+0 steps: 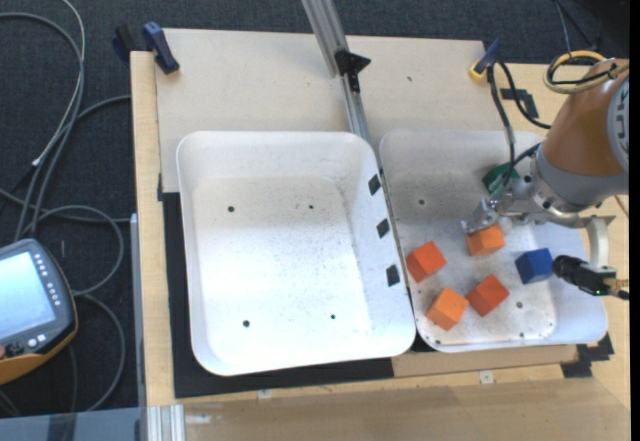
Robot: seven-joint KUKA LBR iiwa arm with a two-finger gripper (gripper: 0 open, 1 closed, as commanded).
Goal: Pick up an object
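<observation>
Dark carpet with loose cables surrounds a pale wooden desk (250, 79), on which two shallow white bins are set side by side. Seen from the fixed camera above, the left bin (200, 229) is flecked with dark specks, and a metal rail (320, 9) is seen running down from the top edge toward the seam between the bins. The right bin (430, 159) is reached by the grey arm with its orange band (590, 134), which enters from the right edge. The jaws (483, 225) are lowered near the bin's middle and are placed directly against an orange cube (487, 241); whether they are apart or clamped on it cannot be told from this angle. A blue cube (534, 265) is found just beside it, toward the right edge of the bin. Three more blocks are spread near the front edge: an orange one (426, 260) close to the left wall, a lighter orange one (448, 308) toward the front left corner, and a red-orange one (488, 294) between them and the blue cube. A handheld screen unit (30, 309) is seen on the carpet at the far left.
</observation>
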